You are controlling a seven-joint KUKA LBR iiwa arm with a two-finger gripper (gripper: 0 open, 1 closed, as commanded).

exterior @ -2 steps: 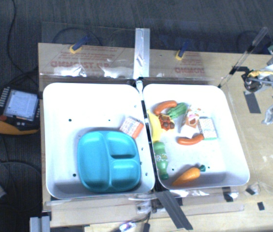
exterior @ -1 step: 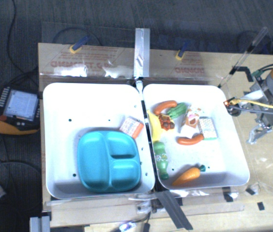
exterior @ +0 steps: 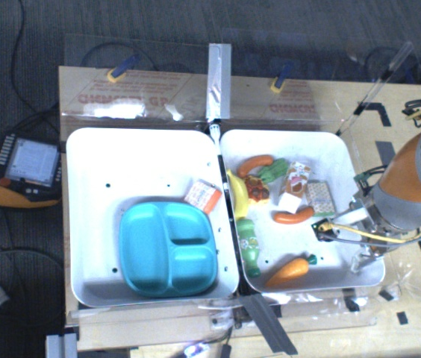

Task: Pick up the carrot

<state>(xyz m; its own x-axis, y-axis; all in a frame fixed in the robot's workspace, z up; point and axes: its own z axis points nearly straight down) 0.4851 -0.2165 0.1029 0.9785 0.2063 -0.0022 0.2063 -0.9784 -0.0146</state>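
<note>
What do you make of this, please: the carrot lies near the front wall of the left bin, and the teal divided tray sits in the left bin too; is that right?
Not quite. The camera view shows the carrot near the front wall of the right bin, not the left one. The teal divided tray does sit in the left bin.

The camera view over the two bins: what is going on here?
A grey and orange robot arm reaches in from the right, its gripper at the right bin's right edge. The carrot lies near that bin's front wall, apart from the gripper, not picked up yet. Other food pieces lie further back. The left bin holds a blue tray and a small box.
</note>
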